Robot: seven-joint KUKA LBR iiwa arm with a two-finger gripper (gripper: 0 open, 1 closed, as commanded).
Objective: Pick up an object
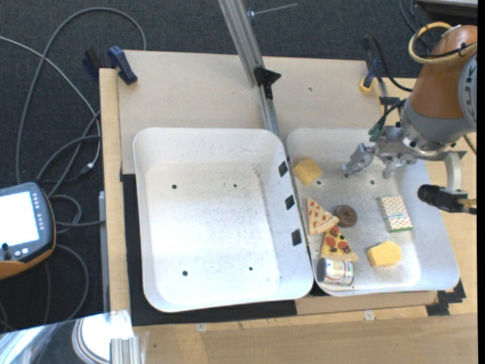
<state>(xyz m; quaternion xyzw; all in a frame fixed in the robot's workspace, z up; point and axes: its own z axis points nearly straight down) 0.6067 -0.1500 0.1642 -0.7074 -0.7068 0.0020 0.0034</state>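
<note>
On the far left, at 9 o'clock, a grey and orange control pad (19, 226) lies on the dark floor. Next comes the left bin (151, 158), big and white, with tiny dark specks on its bottom. A metal pole (241, 32) slants down from 12 o'clock and meets the strip between the two bins.

The right bin (436, 241) holds the toys. At its 10 o'clock is a small yellow cheese chunk (308, 171). Below it lies a pizza slice (320, 216), and just beside that, to the right, is a brown chocolate donut (346, 216). A second pizza slice (338, 245) sits under them, touching a little tin can (336, 271) at 7 o'clock. A yellow cheese block (385, 254) rests at 5 o'clock, and a white patterned packet (395, 212) lies above it.

The gripper (377, 161) hangs over the top part of the right bin, at about 1 o'clock. Its two fingers are spread apart and nothing is between them. The cheese chunk is off to its left, well apart from it. The grey and orange arm (443, 82) comes in from 2 o'clock
</note>
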